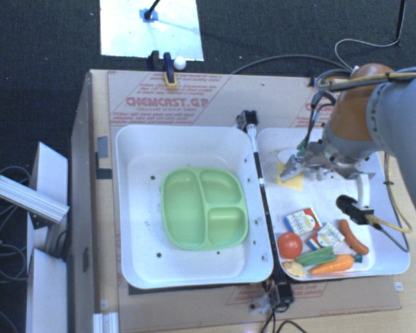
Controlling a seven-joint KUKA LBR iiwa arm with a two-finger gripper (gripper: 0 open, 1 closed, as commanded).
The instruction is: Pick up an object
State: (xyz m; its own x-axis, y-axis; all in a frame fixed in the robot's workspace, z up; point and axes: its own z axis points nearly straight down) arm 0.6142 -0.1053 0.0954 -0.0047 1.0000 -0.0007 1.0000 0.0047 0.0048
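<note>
The fingers (292, 166) hang low over the upper left part of the right bin (392, 245), and a flat yellow piece (293, 182) lies directly beneath their tips, touching or nearly so. From this slanted view I cannot tell whether they are spread or closed, or whether any of the piece sits between them. That is probably the main risk. The piece looks thin and lies flat on the bin floor, so the tips may close above it, or scrape along it and push it aside instead of gripping it. It could then slide toward the bin wall (262, 179) just to the left of the fingers, where there is little room for a second try. If the arm comes down too hard, the tips could press on the floor and tilt the bin on the table (194, 92). Easier targets lie well apart from the fingers, toward the near edge: a tomato (289, 245), two small cartons (302, 220), a sausage (352, 236) and a carrot (333, 264). They are packed together, so a grasp there might catch a neighbour or knock one away. The green plate (204, 207) in the left bin (139, 186) sits far to the left of the fingers.
</note>
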